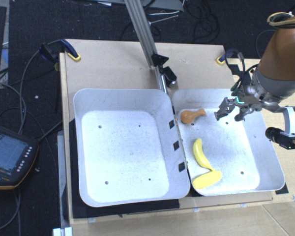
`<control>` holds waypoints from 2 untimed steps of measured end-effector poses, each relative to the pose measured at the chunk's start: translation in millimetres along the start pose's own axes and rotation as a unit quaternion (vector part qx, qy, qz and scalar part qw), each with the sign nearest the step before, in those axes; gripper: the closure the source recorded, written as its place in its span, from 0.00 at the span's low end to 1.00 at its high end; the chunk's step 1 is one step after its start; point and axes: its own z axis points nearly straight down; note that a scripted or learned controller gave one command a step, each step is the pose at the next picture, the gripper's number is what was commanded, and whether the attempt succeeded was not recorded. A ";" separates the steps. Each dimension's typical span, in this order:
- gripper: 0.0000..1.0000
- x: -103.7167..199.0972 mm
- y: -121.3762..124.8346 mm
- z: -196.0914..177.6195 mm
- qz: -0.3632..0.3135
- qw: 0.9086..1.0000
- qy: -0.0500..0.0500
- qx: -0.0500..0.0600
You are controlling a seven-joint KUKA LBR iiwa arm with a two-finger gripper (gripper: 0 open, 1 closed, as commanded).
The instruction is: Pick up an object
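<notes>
Table [113, 58] front edge nearest the camera, carrying two shallow white bins side by side.

Left bin [88, 132]: bare speckled floor, a few dark dots on it.

Right bin [265, 161]: two objects.
- Lemon [207, 179], yellow, at the near left corner, close to the wall that divides the bins.
- Banana [200, 154], yellow, just behind the lemon, its near end touching or almost touching it; it curves away toward the middle of the bin.
- Drumstick [191, 115], orange-brown toy piece, farther back near the dividing wall, thin end pointing right.

Jaws [233, 109]: over the far right part of the right bin, arm entering from the right, orange band above the wrist. Two dark fingers [222, 113] stand apart in a moderate spread, with bare bin floor visible between them; they hold no object.

Relation to objects: drumstick lies to the left of the jaws, near but apart, at about the same depth. Banana and lemon lie nearer the camera and left of the jaws, well apart from them.

Behind the bins: a slanted metal mast [145, 33] rises from the table, dark floor with cables beyond. Handheld control pad [7, 156] on the floor at far left.
</notes>
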 end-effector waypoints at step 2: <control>0.00 -8.6 -1.4 47.2 0.000 1.000 0.000 0.002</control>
